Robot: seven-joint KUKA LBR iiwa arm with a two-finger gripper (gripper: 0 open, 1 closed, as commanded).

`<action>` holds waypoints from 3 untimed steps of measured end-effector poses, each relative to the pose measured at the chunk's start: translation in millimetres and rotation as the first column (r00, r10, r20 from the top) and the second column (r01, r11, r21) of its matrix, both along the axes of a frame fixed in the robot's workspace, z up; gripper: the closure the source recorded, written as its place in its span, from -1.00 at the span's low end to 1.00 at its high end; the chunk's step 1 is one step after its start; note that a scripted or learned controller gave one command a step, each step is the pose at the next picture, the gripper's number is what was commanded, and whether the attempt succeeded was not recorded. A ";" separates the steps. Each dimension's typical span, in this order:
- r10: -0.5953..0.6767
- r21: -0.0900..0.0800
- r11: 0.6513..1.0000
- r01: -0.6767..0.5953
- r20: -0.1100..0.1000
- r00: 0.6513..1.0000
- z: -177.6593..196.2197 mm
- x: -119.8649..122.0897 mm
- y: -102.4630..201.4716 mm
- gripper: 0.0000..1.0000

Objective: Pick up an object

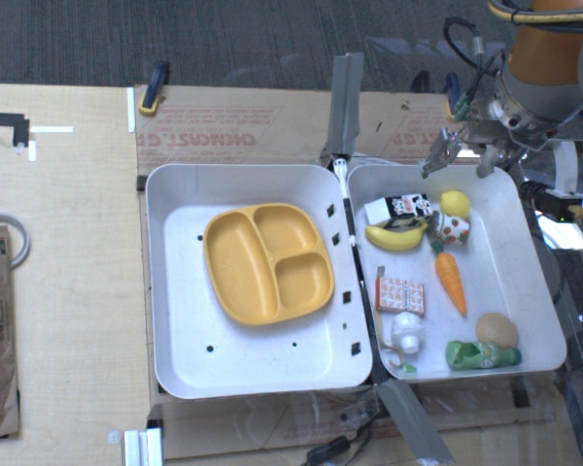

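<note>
The fingers hang spread wide and empty above the right bin's far rim, so the pick is at the approach step: the lemon lies just below them, calling for a descent and close.

Yellow plate in a white bin. Yellow banana, yellow lemon, orange carrot, green bottle, black-and-white carton, red-patterned packet, tan tabletop.

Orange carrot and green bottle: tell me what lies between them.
Camera view: bare white bin floor separates the orange carrot from the green bottle; a tan egg-shaped object sits alongside.
</note>
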State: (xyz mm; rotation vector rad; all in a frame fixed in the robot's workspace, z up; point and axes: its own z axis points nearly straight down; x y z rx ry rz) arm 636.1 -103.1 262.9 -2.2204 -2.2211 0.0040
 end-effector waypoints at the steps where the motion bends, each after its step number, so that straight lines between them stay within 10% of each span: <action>1: 0.176 0.001 0.984 -0.176 0.000 0.984 -157.8 -47.5 -26.0 -1.00; 2: 0.185 -0.002 0.983 -0.185 0.006 0.983 -169.5 -108.0 -26.3 -1.00; 3: 0.182 -0.002 0.983 -0.182 0.004 0.983 -161.2 -108.2 -26.6 1.00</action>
